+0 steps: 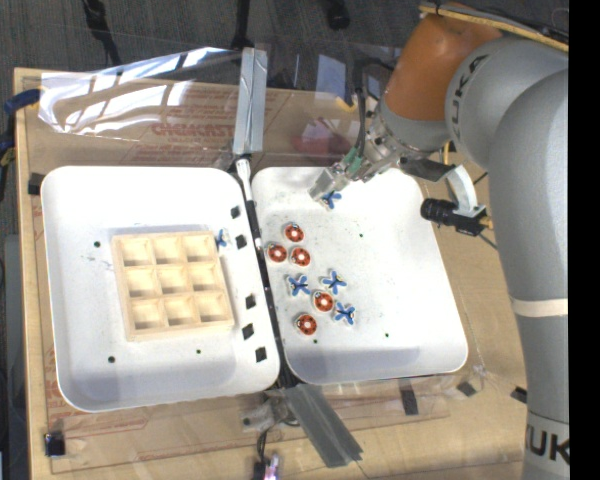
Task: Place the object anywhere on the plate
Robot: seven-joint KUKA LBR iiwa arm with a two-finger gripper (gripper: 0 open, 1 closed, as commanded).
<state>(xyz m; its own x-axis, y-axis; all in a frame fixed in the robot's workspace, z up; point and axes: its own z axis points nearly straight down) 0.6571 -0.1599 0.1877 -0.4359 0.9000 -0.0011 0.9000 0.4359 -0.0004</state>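
The wooden plate (172,281), a square block with a three-by-three grid of recesses, lies in the left bin (70,363). My gripper (332,188) hangs over the far edge of the right bin (420,318), slanting down to the left. A small blue jack (328,200) sticks out from between its fingertips, so it is shut on that piece. The gripper is well to the right of the plate, across the divider between the bins.
Several red rings (300,257) and blue jacks (298,286) lie scattered in the middle of the right bin. Another small blue piece (222,238) rests just off the plate's right edge. Black clips (251,298) line the seam between the bins.
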